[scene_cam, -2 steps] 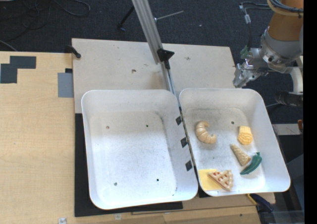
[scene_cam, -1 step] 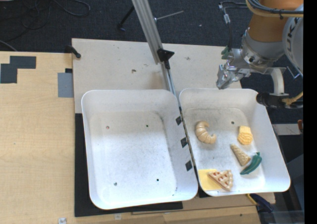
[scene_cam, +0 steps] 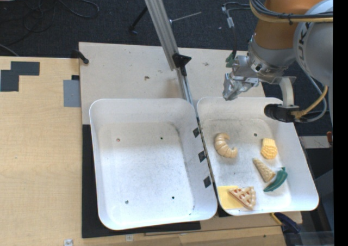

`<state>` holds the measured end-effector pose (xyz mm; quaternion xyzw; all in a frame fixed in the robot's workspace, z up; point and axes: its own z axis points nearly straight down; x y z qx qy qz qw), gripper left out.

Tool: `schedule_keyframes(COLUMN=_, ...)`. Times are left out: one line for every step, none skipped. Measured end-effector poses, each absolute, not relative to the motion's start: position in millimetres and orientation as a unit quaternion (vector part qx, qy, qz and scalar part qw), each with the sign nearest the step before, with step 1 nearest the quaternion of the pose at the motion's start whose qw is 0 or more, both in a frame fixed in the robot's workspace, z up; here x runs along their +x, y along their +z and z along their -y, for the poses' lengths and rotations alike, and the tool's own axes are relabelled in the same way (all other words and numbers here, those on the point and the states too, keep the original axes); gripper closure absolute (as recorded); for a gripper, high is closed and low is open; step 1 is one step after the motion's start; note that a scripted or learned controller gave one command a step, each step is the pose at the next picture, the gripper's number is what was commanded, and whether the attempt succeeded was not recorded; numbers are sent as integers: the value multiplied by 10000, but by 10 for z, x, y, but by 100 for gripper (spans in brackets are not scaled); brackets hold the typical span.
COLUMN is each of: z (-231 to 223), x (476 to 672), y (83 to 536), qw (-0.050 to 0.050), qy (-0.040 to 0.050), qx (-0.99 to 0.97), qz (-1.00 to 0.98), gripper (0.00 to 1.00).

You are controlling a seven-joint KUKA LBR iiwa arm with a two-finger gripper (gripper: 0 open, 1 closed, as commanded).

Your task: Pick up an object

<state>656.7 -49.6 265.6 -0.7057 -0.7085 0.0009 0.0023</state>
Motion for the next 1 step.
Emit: schedule_keyframes(z=8, x=6456, y=2464, qw=25, qy=14, qx=-7059, qz=7083, gripper=100)
